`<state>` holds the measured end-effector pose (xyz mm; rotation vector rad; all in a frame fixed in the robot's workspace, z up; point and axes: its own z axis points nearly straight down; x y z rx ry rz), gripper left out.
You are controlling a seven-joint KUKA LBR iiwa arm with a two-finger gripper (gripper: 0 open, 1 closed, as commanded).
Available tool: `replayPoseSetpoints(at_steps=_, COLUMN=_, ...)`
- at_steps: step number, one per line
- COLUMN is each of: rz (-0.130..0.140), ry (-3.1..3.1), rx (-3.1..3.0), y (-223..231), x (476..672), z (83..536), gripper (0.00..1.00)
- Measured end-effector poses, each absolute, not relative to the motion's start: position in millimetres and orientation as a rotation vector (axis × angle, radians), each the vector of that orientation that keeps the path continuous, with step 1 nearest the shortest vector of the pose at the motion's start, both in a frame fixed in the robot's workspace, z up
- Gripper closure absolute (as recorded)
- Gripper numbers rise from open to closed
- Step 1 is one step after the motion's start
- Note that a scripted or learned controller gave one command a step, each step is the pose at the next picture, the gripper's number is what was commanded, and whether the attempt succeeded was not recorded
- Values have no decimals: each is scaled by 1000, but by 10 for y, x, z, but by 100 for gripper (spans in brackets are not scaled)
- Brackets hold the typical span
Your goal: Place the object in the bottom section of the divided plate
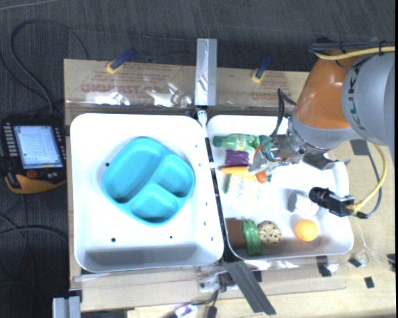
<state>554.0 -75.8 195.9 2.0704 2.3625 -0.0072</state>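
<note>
A blue divided plate lies in the left white bin, with its three sections bare. My gripper hangs low in the upper part of the right bin, right over a cluster of items. Directly beside it are an orange carrot-like piece, a purple item and a green bottle. The wrist hides whatever lies right under the gripper. A small orange-red bit shows at its lower end.
The right bin also holds a white packet, a brown and green item, a speckled cookie and an orange ball. A black cable plug hangs over the bin's right side. A handheld pendant lies left of the bench.
</note>
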Motion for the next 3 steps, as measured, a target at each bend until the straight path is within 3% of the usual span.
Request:
replayPoseSetpoints(at_steps=1, rz=-6, ry=2246, rx=2198, y=-349, x=5973, z=1988, gripper=100)
replayPoseSetpoints(at_steps=2, rz=-7, ry=2151, rx=2289, y=348, x=6237, z=2217, gripper=100)
replayPoseSetpoints(at_steps=3, rz=-8, ry=2150, rx=2289, y=345, x=6237, z=2217, gripper=0)
